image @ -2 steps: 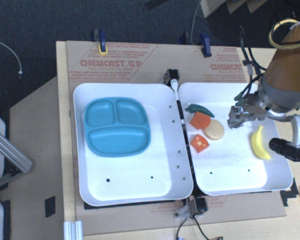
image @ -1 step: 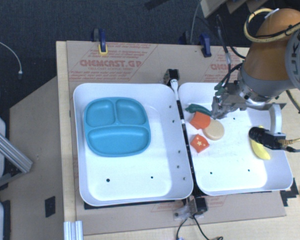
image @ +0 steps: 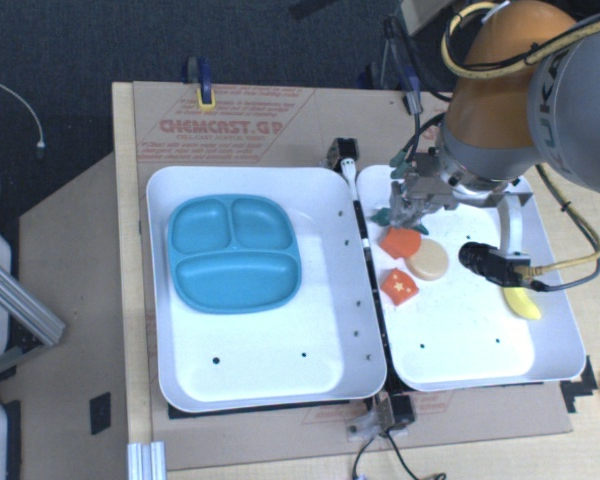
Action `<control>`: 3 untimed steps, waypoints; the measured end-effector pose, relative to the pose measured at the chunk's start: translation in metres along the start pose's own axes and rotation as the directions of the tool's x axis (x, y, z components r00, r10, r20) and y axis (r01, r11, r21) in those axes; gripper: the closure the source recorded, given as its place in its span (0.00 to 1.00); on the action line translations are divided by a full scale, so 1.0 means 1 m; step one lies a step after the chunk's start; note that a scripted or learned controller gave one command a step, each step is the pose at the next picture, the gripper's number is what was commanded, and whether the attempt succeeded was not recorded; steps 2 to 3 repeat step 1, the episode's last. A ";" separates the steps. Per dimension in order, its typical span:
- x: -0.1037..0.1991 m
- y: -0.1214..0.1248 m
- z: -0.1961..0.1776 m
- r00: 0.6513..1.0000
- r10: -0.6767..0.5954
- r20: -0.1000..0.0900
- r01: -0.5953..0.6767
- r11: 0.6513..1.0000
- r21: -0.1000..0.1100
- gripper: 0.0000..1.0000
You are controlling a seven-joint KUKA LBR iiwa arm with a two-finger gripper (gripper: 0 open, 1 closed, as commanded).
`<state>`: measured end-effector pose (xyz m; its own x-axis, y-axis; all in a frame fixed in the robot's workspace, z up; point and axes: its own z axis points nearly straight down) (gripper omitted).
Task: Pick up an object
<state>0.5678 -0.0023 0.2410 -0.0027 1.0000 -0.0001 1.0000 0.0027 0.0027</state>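
Gripper hangs low in the right bin, up near the divider side, right above an orange-red chunk. Can't tell from this angle if it's open or closed. It's pretty crowded there: a tan disc touches the chunk, a red cube sits just below, and a teal bit is right beside. A yellow piece lies well apart. The left bin holds a blue divided plate.

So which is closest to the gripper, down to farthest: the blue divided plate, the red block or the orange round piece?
1. Orange round piece, right bin, right beside the gripper.
2. Red block, right bin, nearer the front edge.
3. Blue divided plate, left bin.
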 end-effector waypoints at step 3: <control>0.048 0.022 0.017 1.000 0.000 0.000 0.000 1.000 0.000 1.00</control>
